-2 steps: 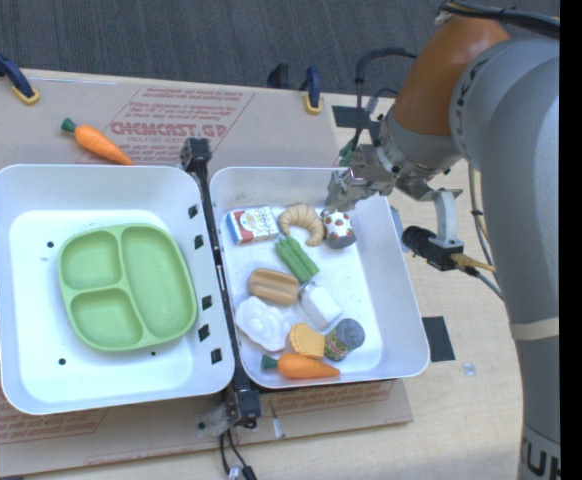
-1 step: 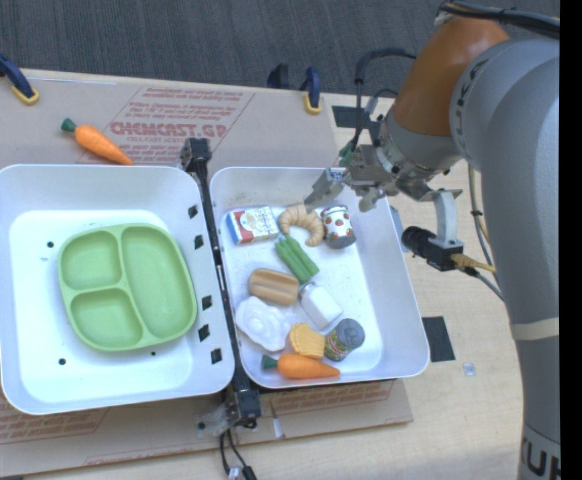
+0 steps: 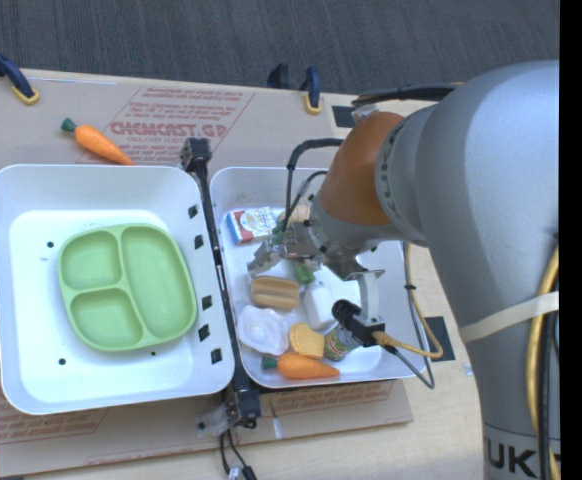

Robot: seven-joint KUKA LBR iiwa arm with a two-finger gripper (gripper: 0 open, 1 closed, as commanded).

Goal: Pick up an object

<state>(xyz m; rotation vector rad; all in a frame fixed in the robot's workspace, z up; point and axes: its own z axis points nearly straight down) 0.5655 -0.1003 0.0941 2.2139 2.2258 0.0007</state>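
**Arm low over the crowded right bin**

A carrot (image 3: pixel 98 142) lies on the board above the left bin (image 3: pixel 11 298), which holds a green tray (image 3: pixel 126 286) with bare white floor all round it. The right bin (image 3: pixel 233 183) is crowded: packet (image 3: pixel 247 224), bread roll (image 3: pixel 275 292), white piece (image 3: pixel 263 330), yellow wedge (image 3: pixel 307 341), second carrot (image 3: pixel 307 368). The gripper (image 3: pixel 289 251) sits low among them near the packet; whether it grasps anything cannot be told.

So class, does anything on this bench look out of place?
Yes: one toy carrot lies on the brown board outside both bins, above the left bin, while the other toys sit in the right bin.
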